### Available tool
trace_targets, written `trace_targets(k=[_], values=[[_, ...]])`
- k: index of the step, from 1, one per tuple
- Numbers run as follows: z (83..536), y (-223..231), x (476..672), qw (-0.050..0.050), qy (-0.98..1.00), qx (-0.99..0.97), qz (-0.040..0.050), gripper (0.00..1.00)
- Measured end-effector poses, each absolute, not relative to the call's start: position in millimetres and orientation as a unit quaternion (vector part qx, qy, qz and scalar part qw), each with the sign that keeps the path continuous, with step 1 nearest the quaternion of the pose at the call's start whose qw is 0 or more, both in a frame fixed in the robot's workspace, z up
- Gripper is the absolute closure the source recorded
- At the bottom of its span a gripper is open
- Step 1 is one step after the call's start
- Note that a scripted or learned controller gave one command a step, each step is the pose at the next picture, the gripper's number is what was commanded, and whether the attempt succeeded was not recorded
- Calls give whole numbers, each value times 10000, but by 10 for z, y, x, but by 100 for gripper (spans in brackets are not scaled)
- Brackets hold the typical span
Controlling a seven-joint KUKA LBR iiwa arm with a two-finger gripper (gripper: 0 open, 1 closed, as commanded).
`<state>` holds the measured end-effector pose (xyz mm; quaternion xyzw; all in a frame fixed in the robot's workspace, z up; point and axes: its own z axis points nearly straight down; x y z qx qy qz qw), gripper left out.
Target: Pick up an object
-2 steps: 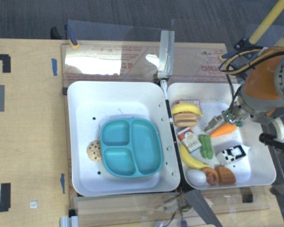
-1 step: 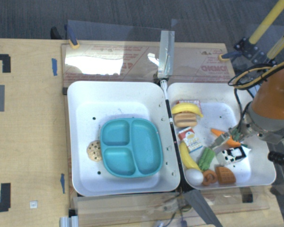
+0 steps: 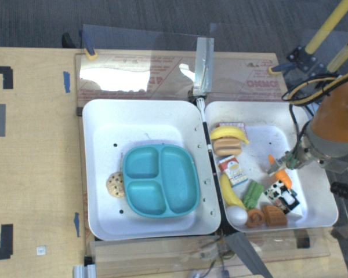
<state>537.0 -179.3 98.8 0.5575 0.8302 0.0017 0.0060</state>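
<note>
My gripper hangs over the right part of the right bin, below the arm's orange band. Just left of and below its tip lie small orange pieces. A black-and-white toy sits below those. Further left in the same bin are a yellow banana, a hot dog bun, a small carton, a second banana, a green piece, a white egg and brown toy foods. I see nothing gripped.
The left bin holds a teal divided plate with a cookie at its left edge. A clear panel and a metal post stand behind the bins. Cables loop at the right.
</note>
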Motion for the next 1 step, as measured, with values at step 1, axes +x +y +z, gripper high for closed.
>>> trace_targets(k=[1], values=[[2515,-1034,5171,40,7629,6465,35,100]])
